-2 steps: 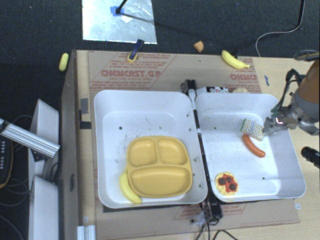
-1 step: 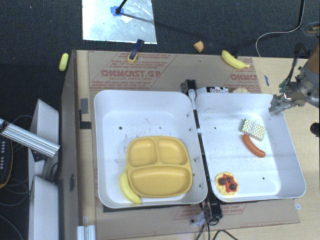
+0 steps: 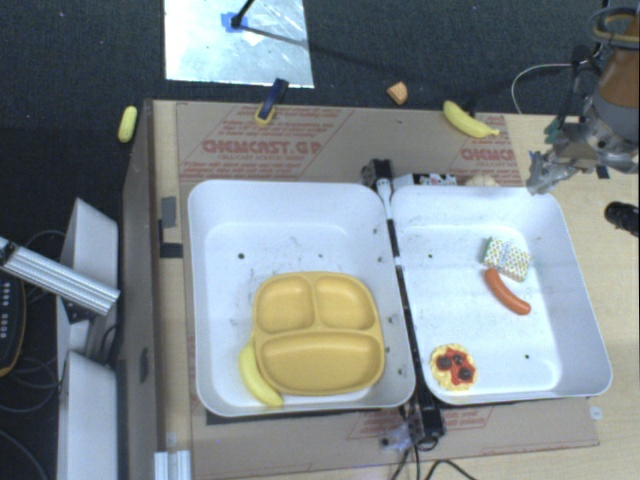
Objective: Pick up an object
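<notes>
Hotdog (image 3: pixel 508 291) below-left of pincer (image 3: pixel 545 173)

My robotics lab bench, seen from above

I see two white bins (image 3: pixel 300 208) on printed cardboard sheeting (image 3: pixel 270 143), toy food such as a plastic banana (image 3: pixel 468 119), loose cables (image 3: pixel 545 73), dark carpet (image 3: pixel 70 48) and aluminium framing (image 3: pixel 60 273).

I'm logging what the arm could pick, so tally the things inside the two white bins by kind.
Banana: 1
Divided yellow tray: 1
Sausage: 1
Patterned block: 1
Small pizza: 1
Total: 5
</notes>
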{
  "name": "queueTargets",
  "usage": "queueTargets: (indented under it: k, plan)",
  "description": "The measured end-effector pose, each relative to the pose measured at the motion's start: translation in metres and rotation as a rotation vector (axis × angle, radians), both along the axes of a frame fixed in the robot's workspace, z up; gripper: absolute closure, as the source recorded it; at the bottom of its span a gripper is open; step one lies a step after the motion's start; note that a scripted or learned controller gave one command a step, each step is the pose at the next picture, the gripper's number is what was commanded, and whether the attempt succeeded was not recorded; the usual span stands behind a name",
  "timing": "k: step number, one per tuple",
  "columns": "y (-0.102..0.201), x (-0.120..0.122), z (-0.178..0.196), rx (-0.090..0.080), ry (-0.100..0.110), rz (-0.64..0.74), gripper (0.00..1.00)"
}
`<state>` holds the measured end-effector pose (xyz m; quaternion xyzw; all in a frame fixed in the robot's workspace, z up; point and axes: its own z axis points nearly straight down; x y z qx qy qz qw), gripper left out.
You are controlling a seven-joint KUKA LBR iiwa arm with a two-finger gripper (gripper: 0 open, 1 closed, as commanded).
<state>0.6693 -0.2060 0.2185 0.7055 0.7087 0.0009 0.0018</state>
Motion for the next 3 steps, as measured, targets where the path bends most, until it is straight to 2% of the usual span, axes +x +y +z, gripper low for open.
queueTargets:
  k: [1,2,3]
  plan:
    - [0.0,0.0,0.0,0.0,0.0,0.0,0.0]
    - [-0.001,-0.048,-0.134,0.001,0.002,-0.003,0.0]
    - [-0.001,-0.091,-0.079,0.0,0.001,-0.004,0.0]
